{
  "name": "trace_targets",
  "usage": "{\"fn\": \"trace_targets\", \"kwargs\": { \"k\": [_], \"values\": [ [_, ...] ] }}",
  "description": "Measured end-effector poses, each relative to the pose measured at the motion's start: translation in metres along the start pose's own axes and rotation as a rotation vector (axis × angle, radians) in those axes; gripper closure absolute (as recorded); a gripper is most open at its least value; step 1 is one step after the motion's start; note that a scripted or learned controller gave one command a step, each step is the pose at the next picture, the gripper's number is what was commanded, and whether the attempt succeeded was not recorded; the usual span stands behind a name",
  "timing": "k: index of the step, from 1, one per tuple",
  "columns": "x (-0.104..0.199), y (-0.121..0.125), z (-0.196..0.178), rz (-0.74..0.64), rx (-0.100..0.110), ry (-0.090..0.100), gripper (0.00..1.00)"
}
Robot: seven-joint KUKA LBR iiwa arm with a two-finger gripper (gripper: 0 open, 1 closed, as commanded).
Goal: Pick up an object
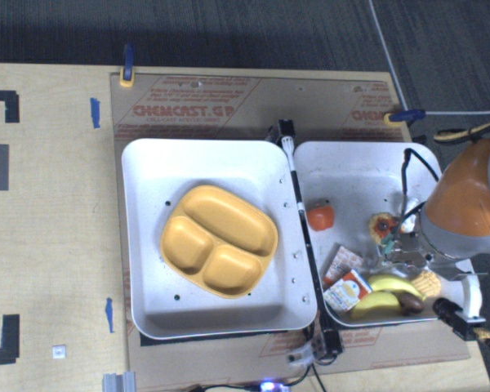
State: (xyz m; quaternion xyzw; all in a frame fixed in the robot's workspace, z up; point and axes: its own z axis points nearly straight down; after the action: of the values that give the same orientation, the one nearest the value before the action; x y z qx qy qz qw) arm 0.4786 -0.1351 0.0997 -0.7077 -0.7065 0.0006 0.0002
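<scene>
The right bin (351, 166) holds several small items. A small orange-red block (320, 216) lies near its left wall. A yellow banana (384, 294) with a dark tip rests along the front wall. Beside it are a white and orange carton (349, 291), a striped wrapper (343, 260), a tan waffle-like piece (427, 282) and a multicoloured toy (381, 226). My gripper (398, 251) hangs low over the right half of this bin, just above the banana and right of the toy. The wrist blocks the view of what lies under it.
The left bin (139, 170) carries a large yellow divided plate (219, 239). The arm's orange band (465, 196) covers the right bin's right wall. A black cable (415, 163) loops near the wrist. Cardboard (229, 96) lies beneath both bins.
</scene>
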Motion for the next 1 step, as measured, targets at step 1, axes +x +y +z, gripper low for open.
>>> {"fn": "trace_targets", "kwargs": {
  "k": [1],
  "values": [
    [0.0886, 0.0014, -0.0853, -0.003, -0.003, 0.001, 1.00]
  ]
}}
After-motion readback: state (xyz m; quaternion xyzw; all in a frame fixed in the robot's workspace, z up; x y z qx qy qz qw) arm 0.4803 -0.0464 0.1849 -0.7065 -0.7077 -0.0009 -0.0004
